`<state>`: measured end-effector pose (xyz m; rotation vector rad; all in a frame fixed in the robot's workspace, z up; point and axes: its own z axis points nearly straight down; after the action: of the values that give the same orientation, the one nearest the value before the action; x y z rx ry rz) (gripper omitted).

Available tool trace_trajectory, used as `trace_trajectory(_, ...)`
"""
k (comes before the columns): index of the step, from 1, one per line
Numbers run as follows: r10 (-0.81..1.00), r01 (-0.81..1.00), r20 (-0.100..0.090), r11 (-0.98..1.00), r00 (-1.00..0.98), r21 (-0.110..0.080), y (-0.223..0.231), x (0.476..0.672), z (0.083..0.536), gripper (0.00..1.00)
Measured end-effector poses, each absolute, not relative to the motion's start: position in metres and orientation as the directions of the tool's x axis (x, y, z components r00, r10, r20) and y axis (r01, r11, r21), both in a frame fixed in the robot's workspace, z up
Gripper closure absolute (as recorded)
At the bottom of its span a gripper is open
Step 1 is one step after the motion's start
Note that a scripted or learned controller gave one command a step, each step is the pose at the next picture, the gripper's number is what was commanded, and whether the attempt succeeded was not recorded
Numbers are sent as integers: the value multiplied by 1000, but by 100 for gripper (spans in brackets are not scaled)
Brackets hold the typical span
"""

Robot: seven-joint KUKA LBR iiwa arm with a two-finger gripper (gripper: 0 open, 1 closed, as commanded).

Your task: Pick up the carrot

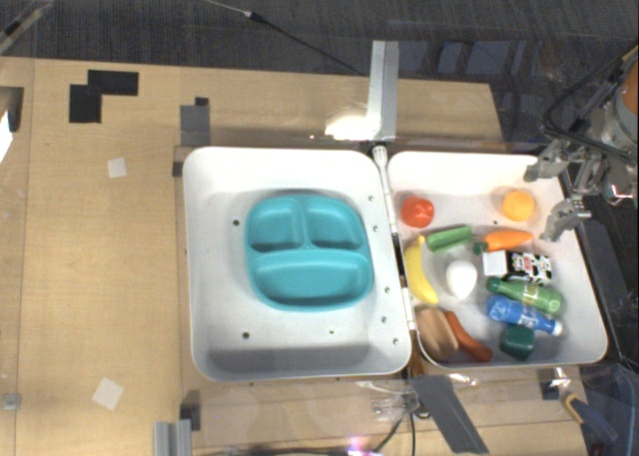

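Nearest, in the right bin [597,342]: blue bottle [522,314], green bottle [526,293], sausage [467,335]. Mid-bin, white egg [460,277], banana [419,270]. Beyond, carrot [507,239] lying flat beside the cucumber [448,237]. Farther, tomato [417,210], orange [517,205]. At the right rim, gripper [569,190], spread apart, holding nothing.

arm [621,115]: cut off by right edge | hand [571,195]: finger state unclear

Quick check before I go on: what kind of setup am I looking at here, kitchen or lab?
Most likely a lab test bench, not a kitchen: two white bins side by side on a wooden bench, toy food such as the carrot and banana, and a teal divided plate.
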<state>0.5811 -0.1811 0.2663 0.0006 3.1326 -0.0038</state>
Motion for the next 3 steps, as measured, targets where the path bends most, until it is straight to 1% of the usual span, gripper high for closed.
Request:
trace_trajectory(1,4,4,-5,1000,-1000,0,-205,560,98,0)
trace_trajectory(2,46,46,-19,999,-999,-1,-204,493,91,0)
trace_trajectory(3,-164,-164,-21,986,-986,-6,-204,494,91,0)
